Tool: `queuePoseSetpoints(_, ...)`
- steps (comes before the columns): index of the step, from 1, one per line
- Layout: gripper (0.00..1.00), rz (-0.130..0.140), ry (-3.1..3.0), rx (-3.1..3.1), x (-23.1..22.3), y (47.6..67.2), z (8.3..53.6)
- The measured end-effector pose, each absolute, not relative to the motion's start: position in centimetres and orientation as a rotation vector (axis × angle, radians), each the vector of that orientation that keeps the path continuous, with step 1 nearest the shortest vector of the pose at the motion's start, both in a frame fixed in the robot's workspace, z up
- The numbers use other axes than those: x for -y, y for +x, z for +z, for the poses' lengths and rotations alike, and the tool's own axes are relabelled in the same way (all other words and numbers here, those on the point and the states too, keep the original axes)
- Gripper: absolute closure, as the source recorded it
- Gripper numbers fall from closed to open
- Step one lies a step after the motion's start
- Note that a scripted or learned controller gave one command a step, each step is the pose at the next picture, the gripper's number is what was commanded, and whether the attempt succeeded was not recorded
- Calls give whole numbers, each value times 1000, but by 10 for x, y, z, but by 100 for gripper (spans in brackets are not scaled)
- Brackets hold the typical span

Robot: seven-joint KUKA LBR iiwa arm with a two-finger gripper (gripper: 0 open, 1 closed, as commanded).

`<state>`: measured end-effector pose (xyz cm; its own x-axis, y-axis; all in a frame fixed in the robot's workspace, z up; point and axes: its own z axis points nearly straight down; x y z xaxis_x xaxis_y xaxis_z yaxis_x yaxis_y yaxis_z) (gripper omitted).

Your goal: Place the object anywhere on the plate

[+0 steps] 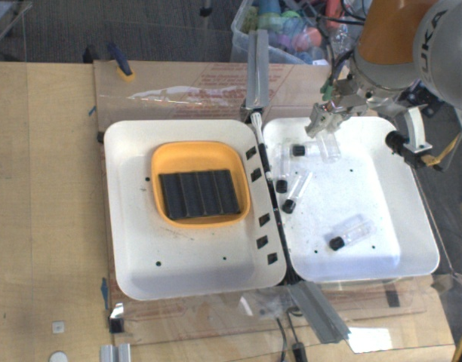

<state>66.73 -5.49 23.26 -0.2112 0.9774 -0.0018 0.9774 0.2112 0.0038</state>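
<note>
Orange plate point(199, 157) centred in left bin point(129, 202), dark ridged block point(198, 193) lying on it, gripper point(324, 121) over right bin's point(382, 194) far edge, finger state cannot be told, clear black-capped vials: one point(310, 151) near far edge, two point(291, 188) by dividing edge, one point(349, 234) toward near edge.

Bench being lit evenly and brightly from above.
Both white bins point(193, 277) are being slightly overexposed, soft shadows are being cast beneath their rims, and the arm point(412, 21) is being mildly blurred.
</note>
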Motion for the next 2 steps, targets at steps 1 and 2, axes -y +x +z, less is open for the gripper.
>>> queuePoseSetpoints(1,100,3,1940,-2466,40,667,249)
queuePoseSetpoints(2,100,4,1630,-2680,39,668,264)
